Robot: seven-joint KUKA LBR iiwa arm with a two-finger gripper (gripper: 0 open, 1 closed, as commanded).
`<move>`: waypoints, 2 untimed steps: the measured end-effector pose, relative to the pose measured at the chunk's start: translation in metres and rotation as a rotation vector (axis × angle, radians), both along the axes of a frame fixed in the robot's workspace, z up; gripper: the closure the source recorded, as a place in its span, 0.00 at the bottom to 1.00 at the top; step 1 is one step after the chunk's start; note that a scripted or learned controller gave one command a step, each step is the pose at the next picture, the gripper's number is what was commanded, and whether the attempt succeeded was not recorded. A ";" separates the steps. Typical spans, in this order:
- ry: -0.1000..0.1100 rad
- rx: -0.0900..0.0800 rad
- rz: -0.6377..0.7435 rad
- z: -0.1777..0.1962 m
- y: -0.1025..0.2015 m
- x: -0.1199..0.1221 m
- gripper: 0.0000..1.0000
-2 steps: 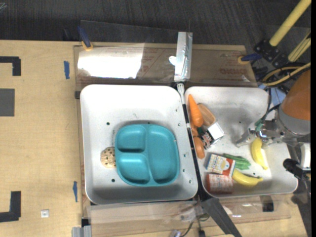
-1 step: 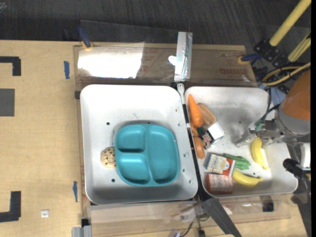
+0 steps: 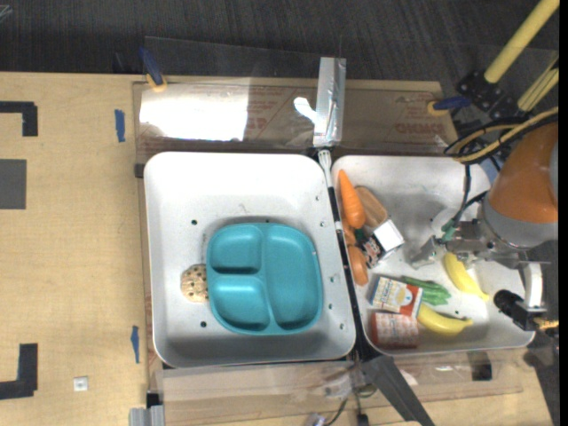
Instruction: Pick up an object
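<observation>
So nothing's been picked yet as far as I can tell. The arm [image 3: 524, 193] is down low over the right bin [image 3: 399, 171], and the claw [image 3: 444, 238] is sitting near the middle-right of it, just beside the upper banana [image 3: 461, 273]. Everything in that bin looks like it's lying on the floor of the bin: the carrot [image 3: 351, 198] along the left wall, a small white box [image 3: 388, 235] next to it, the juice carton [image 3: 395, 293], a red-lidded cup [image 3: 393, 328] and a second banana [image 3: 444, 320] toward the near edge.

The claw itself is hard to read, it's a dark tangle of metal and cable from this angle, so I honestly can't tell if it's spread or pinched, or whether it's touching the banana or just hanging beside it. I see nothing clearly between its tips.

Left bin [image 3: 177, 193] just has the teal divided plate [image 3: 264, 276] and a cookie [image 3: 194, 282], untouched. So the whole grab and lift is left to do.
</observation>
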State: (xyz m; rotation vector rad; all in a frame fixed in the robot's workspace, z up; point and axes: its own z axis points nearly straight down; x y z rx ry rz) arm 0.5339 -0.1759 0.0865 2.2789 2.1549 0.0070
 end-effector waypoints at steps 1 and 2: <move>-0.001 -0.001 -0.003 0.008 -0.001 0.001 1.00; 0.007 -0.001 0.362 0.042 0.023 0.005 1.00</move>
